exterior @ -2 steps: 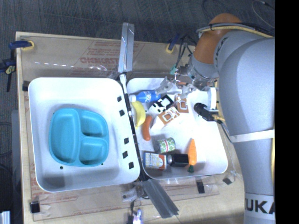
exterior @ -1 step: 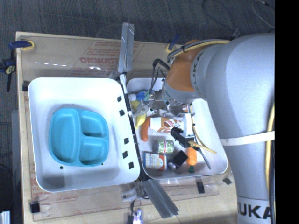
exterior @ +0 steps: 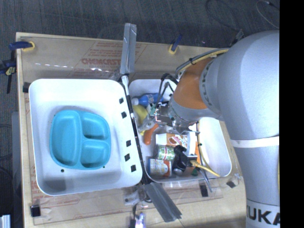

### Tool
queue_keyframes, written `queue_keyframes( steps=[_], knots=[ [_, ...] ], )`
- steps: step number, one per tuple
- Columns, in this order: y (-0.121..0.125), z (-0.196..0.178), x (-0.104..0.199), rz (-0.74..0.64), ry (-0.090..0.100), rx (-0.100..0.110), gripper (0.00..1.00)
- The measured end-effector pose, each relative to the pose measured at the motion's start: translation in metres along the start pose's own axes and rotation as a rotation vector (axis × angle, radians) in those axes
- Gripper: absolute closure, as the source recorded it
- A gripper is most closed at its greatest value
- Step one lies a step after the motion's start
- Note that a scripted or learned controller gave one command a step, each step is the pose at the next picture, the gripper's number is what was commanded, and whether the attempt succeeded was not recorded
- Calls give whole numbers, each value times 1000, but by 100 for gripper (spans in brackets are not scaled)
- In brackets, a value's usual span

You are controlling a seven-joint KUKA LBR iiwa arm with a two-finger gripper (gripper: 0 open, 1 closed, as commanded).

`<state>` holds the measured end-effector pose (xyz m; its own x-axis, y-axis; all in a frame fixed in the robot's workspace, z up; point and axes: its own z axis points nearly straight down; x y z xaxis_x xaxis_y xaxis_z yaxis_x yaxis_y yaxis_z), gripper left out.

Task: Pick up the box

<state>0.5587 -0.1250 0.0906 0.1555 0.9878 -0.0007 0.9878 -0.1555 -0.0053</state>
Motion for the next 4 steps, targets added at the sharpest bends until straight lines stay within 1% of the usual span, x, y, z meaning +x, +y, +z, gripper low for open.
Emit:
queue_keyframes(
  steps=[1, 2, 3, 4],
  knots=[
    [47, -1, -46, 79, 1, -2, 0],
    [82, -2, -54, 111, 2, -2, 0],
    [-13, -32, -57, 305, 1, 0, 0],
    [-46, -5, -4, 358, 0, -14, 0]
  ],
)
